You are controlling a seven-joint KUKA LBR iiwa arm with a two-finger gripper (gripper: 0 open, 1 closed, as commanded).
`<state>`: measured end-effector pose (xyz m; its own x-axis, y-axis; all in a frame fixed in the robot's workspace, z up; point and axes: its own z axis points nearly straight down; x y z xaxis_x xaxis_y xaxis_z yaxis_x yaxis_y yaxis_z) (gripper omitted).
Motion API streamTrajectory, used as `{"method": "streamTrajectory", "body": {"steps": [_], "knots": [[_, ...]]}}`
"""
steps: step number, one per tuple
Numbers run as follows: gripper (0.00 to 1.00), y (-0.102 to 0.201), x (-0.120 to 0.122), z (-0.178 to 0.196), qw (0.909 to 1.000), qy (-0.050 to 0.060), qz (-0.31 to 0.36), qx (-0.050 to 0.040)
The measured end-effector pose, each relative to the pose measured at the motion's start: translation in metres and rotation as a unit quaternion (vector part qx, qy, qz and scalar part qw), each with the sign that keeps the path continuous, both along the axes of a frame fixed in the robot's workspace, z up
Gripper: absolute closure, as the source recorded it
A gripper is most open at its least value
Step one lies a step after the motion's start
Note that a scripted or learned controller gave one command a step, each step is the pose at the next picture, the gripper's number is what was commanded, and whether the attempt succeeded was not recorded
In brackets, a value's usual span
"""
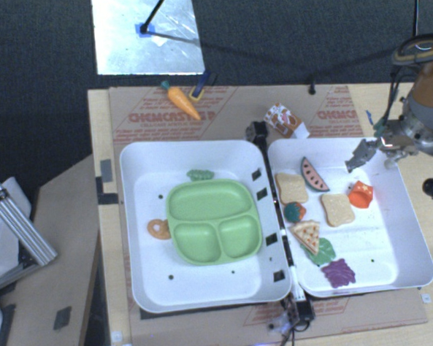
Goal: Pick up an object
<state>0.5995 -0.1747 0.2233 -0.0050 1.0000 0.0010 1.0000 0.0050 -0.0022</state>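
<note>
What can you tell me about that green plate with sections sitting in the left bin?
The pale green plastic divided plate lies flat in the middle of the left white bin. It has rounded corners and three compartments: one wide one at the far side, two smaller at the near side. A small dark green piece sits at its far rim, a pretzel-like toy just left.

Green tray (pixel 212 221), orange carrot (pixel 182 103), purple grapes (pixel 339 273), white bins (pixel 138 163).
</note>
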Motion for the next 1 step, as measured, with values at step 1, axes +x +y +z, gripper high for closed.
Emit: {"method": "streamTrajectory", "body": {"steps": [1], "knots": [[0.00,0.0033,-0.0017,-0.0415,1.0000,-0.001,-0.001,-0.0005]]}}
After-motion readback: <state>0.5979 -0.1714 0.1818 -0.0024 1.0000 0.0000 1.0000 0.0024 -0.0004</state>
